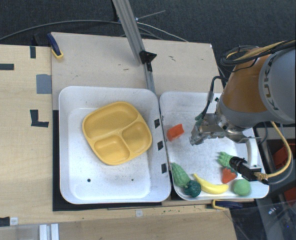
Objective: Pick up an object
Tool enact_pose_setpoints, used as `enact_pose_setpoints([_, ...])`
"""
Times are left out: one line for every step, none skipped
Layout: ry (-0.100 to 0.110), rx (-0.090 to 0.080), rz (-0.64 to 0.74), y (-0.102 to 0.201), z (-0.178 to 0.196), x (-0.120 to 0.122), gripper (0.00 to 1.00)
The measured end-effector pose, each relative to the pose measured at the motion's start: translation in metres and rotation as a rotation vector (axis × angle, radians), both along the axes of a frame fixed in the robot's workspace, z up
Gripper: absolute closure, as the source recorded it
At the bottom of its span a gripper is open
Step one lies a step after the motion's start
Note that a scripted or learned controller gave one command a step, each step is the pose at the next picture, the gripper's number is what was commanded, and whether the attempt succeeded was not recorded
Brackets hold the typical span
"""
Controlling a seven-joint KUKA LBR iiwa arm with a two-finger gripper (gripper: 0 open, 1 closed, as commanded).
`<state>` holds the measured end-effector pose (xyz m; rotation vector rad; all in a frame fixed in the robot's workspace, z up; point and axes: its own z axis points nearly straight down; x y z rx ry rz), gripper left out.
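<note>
Left bin [70, 134]: white, faintly speckled with dark flecks, two small black dots on its floor toward 6 o'clock. Divided plate [117, 132] in it: plain yellow. Right bin [180, 106]: white, same dark speckling. Block [175, 131] toward its 9 o'clock: orange-red. Along its 6 o'clock edge: ridged vegetable [180, 174], green; round item [192, 188], dark teal; banana [210, 185], yellow; fruit [241, 187], light green; small piece [228, 175], red; leafy piece [224, 158], bright green. Arm [258, 91]: grey with orange band. Bench [18, 129]: pale wood, black and grey tape marks.
</note>
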<state>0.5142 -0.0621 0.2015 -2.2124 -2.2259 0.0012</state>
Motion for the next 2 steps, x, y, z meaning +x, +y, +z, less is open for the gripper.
enact_pose_setpoints([-0.002, 0.000, 0.002, 0.058, 0.013, 0.010, 1.00])
enact_pose_setpoints([-0.001, 0.000, 0.002, 0.116, 0.025, 0.011, 1.00])
